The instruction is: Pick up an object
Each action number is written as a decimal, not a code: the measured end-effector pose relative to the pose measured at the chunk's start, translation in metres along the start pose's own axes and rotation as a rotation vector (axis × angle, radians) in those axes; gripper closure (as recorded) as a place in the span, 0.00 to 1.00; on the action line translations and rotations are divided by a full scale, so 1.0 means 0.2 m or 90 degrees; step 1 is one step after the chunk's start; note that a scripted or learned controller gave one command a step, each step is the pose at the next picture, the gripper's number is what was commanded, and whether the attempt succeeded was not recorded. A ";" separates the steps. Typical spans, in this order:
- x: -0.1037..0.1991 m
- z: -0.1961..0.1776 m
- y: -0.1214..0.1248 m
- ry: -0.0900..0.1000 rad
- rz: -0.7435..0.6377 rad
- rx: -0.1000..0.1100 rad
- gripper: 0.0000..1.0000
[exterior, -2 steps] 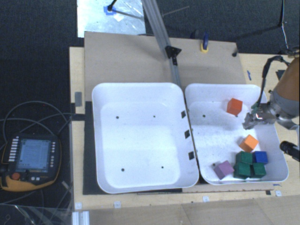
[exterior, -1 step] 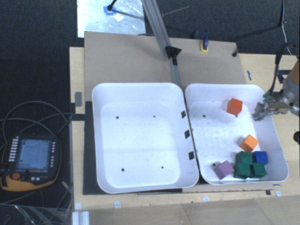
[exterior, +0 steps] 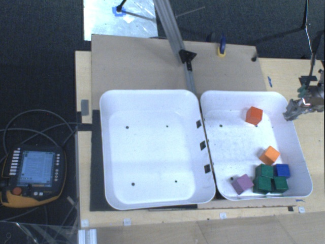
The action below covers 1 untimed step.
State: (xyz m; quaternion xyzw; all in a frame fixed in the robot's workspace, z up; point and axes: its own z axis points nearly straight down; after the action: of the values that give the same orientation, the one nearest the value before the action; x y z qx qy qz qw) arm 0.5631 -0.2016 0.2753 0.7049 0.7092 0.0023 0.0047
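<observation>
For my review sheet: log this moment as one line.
phase: approach | gripper: at right bin edge, holding nothing seen | blocks: in right bin | left bin

Even, fairly bright light from above leaves the white bins (exterior: pixel 152 146) slightly washed out, with soft, short shadows under the blocks (exterior: pixel 269 177). A foil sheet (exterior: pixel 119 11) at far left glares. The picture is mildly grainy and soft throughout.

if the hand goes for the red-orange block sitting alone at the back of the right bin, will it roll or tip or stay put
The red-orange block looks like a flat-faced cube, so it should probably slide rather than roll. It seems rigid, likely wood or plastic, so it should not deform. It stands alone on the right bin floor, apart from the other blocks, so a nudge would likely shift or twist it.
</observation>
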 end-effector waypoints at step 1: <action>0.24 0.08 -0.02 0.003 -0.002 0.006 1.00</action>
State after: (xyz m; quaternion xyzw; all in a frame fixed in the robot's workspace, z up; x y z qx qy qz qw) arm 0.5582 -0.1532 0.2595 0.7039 0.7103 0.0010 -0.0001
